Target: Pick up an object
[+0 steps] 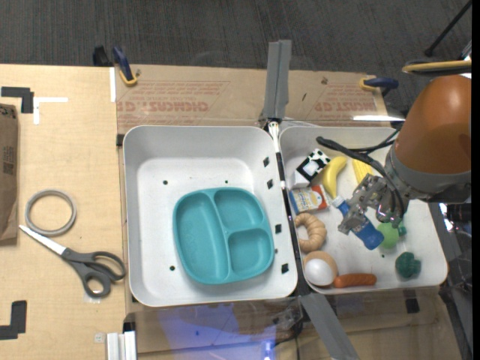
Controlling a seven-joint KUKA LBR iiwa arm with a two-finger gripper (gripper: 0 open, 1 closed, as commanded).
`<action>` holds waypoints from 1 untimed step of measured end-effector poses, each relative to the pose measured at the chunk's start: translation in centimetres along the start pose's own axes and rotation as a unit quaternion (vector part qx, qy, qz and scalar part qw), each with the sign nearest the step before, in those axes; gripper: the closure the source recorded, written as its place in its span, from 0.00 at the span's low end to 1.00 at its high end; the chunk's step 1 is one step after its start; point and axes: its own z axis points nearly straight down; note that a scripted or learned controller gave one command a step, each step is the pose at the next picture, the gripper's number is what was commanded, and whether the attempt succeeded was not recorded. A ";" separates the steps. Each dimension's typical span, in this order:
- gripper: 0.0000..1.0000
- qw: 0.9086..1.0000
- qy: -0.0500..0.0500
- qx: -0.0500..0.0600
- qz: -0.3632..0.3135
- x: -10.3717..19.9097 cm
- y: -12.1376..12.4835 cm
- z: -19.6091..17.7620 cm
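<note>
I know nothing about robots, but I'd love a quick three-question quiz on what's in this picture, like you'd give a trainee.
1. True or false: the teal divided plate lies in the left bin.
2. Which thing lies nearest the front edge of the right bin? A) banana B) carrot C) black-and-white checkered card
3. Fill in: on the bench left of the bins, beside the roll of tape, lie the ____.

Key
1. True.
2. B; the carrot lies by the front wall, next to the white egg.
3. Scissors.

The end effector hovers over the right bin's clutter.
</note>
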 end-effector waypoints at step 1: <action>0.00 1.000 0.000 0.000 0.000 0.0 0.0 0.0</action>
